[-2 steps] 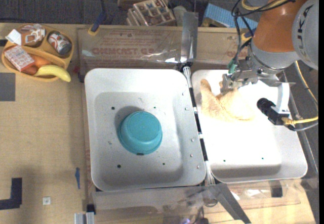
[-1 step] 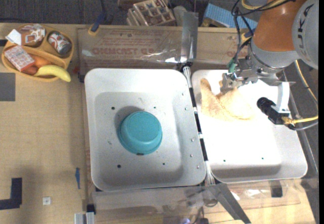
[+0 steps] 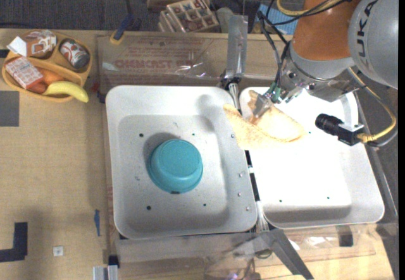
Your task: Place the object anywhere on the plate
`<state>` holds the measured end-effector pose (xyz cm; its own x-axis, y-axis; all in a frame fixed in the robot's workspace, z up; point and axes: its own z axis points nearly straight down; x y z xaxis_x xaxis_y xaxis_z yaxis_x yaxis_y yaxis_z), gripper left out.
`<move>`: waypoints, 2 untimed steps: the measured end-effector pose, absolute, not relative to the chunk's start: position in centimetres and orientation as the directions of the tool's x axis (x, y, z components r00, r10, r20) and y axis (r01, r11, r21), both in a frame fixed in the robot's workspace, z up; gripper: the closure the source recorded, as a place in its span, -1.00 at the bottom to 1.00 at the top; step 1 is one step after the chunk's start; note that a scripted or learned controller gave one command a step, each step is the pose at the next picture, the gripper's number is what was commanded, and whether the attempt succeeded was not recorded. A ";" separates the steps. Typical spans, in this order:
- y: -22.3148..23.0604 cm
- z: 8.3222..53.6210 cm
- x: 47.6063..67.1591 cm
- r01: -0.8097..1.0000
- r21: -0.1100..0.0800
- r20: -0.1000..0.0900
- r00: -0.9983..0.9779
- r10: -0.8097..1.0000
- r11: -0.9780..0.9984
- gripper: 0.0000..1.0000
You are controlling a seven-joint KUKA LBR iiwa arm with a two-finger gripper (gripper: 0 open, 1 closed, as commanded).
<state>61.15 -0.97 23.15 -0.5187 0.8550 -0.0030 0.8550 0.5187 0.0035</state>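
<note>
Hovering at far-left corner of right bin (image 3: 316, 190): gripper (image 3: 261, 107), over tan flat object (image 3: 269, 128); finger state — cannot tell. Sitting in left bin (image 3: 126, 108): teal plate (image 3: 176, 165), well apart from object.

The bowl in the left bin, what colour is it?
Teal, a plain blue-green, with no pattern. The bowl lies upside down and shows best in the camera view.

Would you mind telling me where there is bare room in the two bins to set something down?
The right bin is bare across its near half and right side. It is crowded at its far left corner, where the gripper hangs over the yellow plate. In the left bin, the teal bowl fills the middle, leaving bare strips around it.
</note>
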 end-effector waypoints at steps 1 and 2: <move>3.3 22.1 62.7 0.589 0.004 -0.005 -0.808 0.589 0.808 1.00; 9.0 22.7 63.9 0.228 0.004 -0.007 -0.974 0.228 0.974 1.00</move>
<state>63.86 9.04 22.72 -0.9735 0.2285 -0.0067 0.2284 0.9736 0.0042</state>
